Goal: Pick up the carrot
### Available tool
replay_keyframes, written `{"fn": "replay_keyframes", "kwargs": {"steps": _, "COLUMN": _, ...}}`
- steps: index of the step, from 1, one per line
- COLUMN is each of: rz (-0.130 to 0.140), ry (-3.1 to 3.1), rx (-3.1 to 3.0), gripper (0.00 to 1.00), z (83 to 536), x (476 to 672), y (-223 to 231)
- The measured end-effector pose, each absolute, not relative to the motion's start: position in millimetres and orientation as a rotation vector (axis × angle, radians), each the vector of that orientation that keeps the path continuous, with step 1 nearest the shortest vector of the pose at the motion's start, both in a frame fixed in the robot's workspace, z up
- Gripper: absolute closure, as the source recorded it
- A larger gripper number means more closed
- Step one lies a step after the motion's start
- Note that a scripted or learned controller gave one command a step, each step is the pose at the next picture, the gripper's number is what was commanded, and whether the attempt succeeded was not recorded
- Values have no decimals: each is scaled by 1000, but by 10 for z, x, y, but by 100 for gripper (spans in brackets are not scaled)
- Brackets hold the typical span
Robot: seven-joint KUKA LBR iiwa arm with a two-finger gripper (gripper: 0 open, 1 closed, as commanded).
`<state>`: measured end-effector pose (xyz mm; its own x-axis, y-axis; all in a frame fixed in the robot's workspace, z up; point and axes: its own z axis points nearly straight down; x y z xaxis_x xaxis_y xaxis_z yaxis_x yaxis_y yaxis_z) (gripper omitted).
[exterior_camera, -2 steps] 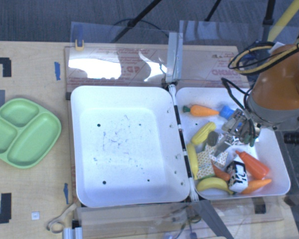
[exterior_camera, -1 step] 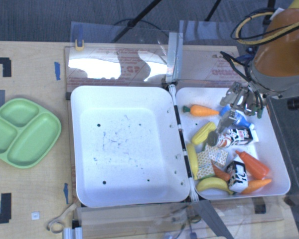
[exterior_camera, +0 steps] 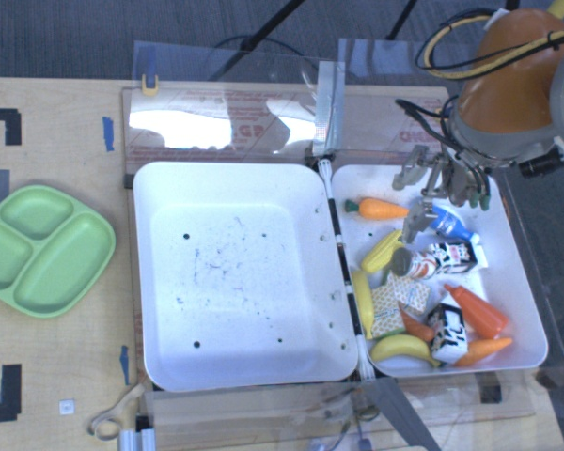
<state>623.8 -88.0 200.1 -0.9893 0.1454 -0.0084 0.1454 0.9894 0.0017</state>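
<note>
End effector (exterior_camera: 444,184) above right bin (exterior_camera: 526,280), near carrot (exterior_camera: 383,209).

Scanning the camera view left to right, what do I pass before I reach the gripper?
Green divided plate → left white bin → carrot in the right white bin → gripper, just right of the carrot.

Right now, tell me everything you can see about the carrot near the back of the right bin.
The carrot is a small orange piece that looks like a plastic toy, with a green stub at its left end. It lies flat on the floor of the right bin, lengthwise across the view, in the bin's back part near the divider. Its right tip points toward a blue and white packet. The end effector is above and to its right, not on it.
</note>
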Motion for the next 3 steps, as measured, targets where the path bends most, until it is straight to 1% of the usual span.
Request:
{"fn": "replay_keyframes", "kwargs": {"steps": 1, "rz": 0, "ry": 3125, "rx": 213, "gripper": 0, "z": 2039, "x": 6171, "y": -1176}}
{"fn": "replay_keyframes", "kwargs": {"steps": 2, "rz": 1, "ry": 3131, "rx": -102, "gripper": 0, "z": 2027, "x": 6220, "y": -924}}
{"fn": "replay_keyframes", "kwargs": {"steps": 3, "rz": 0, "ry": 3102, "rx": -434, "gripper": 0, "z": 1948, "x": 6356, "y": -975}}
